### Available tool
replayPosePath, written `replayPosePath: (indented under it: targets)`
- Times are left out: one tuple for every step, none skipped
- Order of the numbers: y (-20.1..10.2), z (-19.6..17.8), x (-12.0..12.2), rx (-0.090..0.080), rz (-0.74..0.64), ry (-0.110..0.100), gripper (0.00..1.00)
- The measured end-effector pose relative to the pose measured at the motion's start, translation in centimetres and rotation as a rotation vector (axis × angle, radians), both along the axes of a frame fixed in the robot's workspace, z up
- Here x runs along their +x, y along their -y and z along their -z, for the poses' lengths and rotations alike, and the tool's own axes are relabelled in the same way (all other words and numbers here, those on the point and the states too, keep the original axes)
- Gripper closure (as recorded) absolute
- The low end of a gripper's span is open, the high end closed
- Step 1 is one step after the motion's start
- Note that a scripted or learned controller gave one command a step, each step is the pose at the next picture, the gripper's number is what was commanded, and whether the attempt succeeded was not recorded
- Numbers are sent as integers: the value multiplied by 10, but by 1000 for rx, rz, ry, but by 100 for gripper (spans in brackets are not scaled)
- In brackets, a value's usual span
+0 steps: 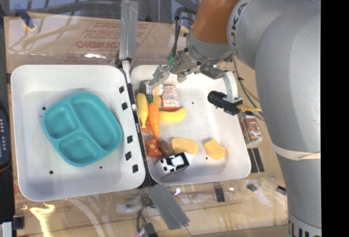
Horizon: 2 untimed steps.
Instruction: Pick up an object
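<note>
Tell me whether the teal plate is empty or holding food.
Empty. The teal plate in the left bin shows three bare compartments; the toy food all lies in the right bin.

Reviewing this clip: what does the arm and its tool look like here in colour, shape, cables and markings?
The arm is bulky, rounded and light grey, with an orange band above the wrist and dark lettering beside it. Black cables run over the top and down by the wrist. The tool is small, metallic and grey, on a cluttered wrist mount.
</note>
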<state>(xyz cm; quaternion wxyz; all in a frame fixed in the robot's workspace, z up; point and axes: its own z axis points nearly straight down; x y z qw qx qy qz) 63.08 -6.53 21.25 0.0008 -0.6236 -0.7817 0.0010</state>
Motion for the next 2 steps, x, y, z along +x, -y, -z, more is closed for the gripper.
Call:
replayPosePath:
  targets:
    - [33, 83, -57, 0, 164, -7, 0]
    - [39, 118, -37, 1, 102, 7, 0]
